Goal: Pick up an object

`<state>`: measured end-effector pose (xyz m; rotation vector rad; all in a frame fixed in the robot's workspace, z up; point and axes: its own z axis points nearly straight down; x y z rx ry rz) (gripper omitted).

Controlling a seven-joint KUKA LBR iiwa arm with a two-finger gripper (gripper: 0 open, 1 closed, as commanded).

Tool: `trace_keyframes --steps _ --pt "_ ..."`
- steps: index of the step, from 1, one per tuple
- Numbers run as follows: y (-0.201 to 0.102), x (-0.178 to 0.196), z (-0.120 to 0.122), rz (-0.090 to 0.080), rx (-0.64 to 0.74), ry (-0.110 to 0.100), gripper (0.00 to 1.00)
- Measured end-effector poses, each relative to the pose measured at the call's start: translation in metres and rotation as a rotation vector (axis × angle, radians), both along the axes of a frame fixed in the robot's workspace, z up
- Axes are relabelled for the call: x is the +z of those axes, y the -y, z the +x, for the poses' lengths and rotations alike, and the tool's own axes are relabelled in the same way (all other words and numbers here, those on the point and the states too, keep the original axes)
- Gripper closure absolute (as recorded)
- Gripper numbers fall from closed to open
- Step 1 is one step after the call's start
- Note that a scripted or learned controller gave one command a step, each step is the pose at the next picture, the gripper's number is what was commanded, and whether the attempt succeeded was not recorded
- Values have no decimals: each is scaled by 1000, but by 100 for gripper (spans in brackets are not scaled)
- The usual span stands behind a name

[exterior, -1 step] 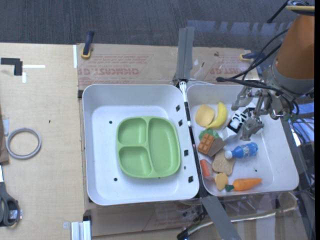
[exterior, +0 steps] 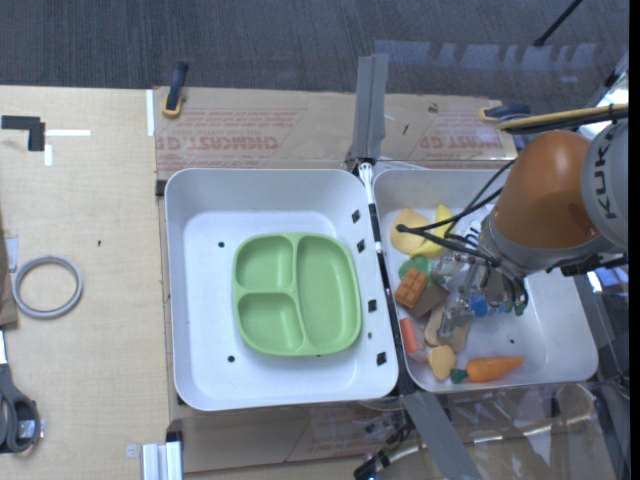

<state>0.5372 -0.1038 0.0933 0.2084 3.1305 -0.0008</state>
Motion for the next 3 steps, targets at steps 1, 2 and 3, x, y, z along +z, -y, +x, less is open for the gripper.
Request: trace_keyframes --steps 1,2,3 --pt "14 0 48 1 -306 2 0" --pt "14 11 50 -2 -303 8 100" --pt "0 -1 71 1 -635 0 100"
